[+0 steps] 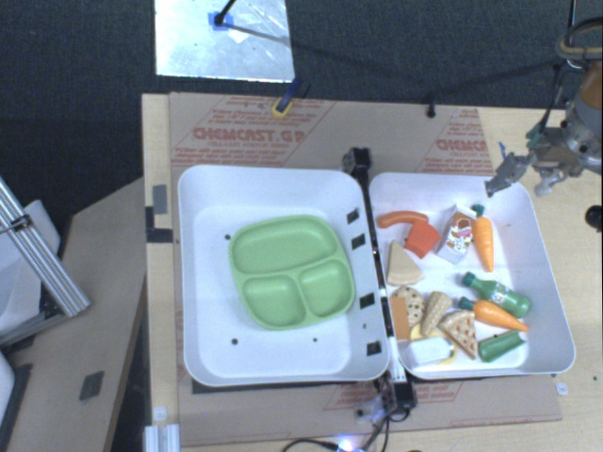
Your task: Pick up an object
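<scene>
Above the far right corner of the right bin, the gripper hung clear of everything, its two fingers spread apart with nothing between them and touching nothing. One fingertip pointed toward the bin's far edge; the other sat out past the right rim.

Every candidate for picking lay in that right bin: an upright-lying carrot and a small carton near the far right corner, a red sausage and a red block toward the far left side, and a second carrot, a green bottle, a green pickle-like piece and several bread and cracker pieces crowded along the near edge. A green divided plate sat alone in the left bin.

The main risk, as I judged it, was the crowding: many toys touched or overlapped, so a descent into the near cluster could catch two pieces or shove one aside. Rounded carrots could also squirt out of a closing pinch. A drop too near the rim might strike the bin wall instead.
</scene>
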